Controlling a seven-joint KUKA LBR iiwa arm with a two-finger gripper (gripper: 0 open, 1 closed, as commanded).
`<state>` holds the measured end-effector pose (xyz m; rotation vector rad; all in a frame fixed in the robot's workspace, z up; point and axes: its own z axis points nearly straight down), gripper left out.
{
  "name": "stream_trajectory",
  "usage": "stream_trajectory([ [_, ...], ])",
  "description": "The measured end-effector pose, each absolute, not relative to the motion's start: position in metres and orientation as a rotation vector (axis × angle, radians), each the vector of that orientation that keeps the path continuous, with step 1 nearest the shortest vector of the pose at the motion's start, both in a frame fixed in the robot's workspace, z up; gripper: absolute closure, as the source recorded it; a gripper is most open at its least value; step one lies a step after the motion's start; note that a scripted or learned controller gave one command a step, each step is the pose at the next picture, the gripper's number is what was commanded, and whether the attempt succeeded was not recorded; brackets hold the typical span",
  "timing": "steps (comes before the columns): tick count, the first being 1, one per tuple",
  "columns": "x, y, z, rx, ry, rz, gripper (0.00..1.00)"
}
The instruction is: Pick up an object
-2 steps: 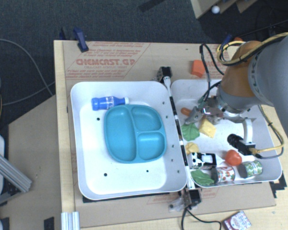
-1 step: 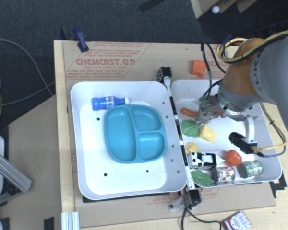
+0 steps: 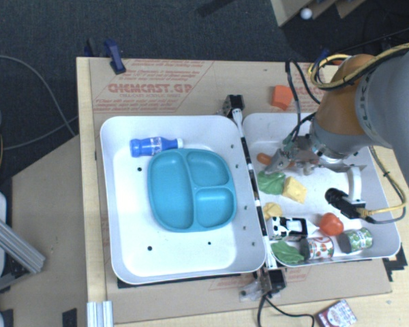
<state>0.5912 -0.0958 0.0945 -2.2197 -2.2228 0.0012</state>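
We look down on a pale tabletop point(image 3: 157, 90) printed with red lettering, set on dark carpet, carrying two shallow white bins side by side. The left bin point(image 3: 123, 251) holds a blue divided plate point(image 3: 189, 188) and, just beyond its far rim, a blue bottle point(image 3: 154, 145) lying on its side. The grey arm reaches in from the right over the right bin point(image 3: 262, 125), and its gripper point(image 3: 294, 158) hangs low over that bin's far half; we cannot tell whether it is released or clenched, and we see nothing held in it. The things to pick lie crowded below and beside it: a small orange piece point(image 3: 262, 159) just to its left, a green piece point(image 3: 271, 182) and a yellow piece point(image 3: 295, 190) close beneath it. Nearer the front wall sit a black-and-white patterned item point(image 3: 287, 227), a red tomato-like piece point(image 3: 331, 223), a green can point(image 3: 358, 239), a red-and-white can point(image 3: 320, 248) and a green leaf point(image 3: 287, 252), packed close together. An orange block point(image 3: 281, 97) rests on the tabletop outside the bins, beyond the right bin's far wall.
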Motion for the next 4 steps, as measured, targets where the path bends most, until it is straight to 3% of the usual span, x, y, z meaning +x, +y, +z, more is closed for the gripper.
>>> stream_trajectory([
  [1, 0.529, -0.098, 0.084, -2.222, -2.220, 0.001, 0.00],
  [2, 0.580, -0.123, 0.085, -2.221, -2.223, 0.000, 0.00],
  [3, 0.550, -0.098, 0.084, -2.219, -2.221, 0.001, 0.00],
  [4, 0.554, -0.098, 0.100, -2.225, -2.228, -0.011, 1.00],
])
